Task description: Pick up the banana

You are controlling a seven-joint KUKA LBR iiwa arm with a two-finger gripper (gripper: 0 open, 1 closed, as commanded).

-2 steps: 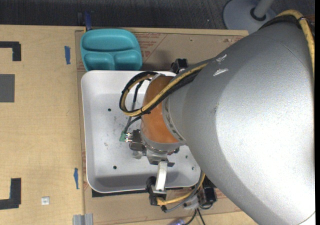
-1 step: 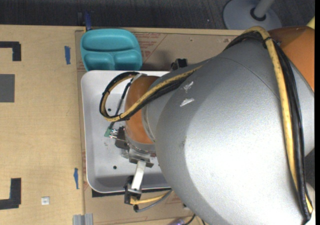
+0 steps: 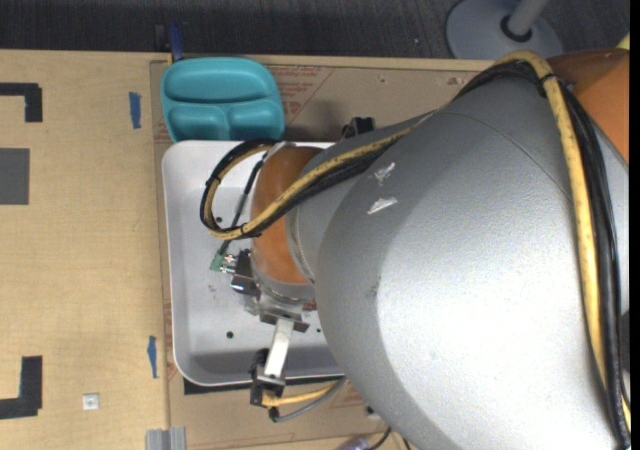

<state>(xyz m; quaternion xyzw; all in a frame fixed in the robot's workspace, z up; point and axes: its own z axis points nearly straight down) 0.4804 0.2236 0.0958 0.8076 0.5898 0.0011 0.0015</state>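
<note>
The grey arm [image 3: 470,258] with its orange band [image 3: 275,228] reaches in from the right and covers most of the white bin [image 3: 195,238]. My gripper [image 3: 248,283] points down into the bin below the wrist, over its middle. The wrist and arm hide whatever lies under them. The bare strip of bin floor along the left side holds no fruit, just a small dark speck [image 3: 230,335].
A teal moulded container [image 3: 222,98] sits just beyond the bin's far edge. The cardboard bench top [image 3: 80,238] with black and blue tape marks stretches to the left. A grey round stand base [image 3: 490,28] is on the floor at top right.
</note>
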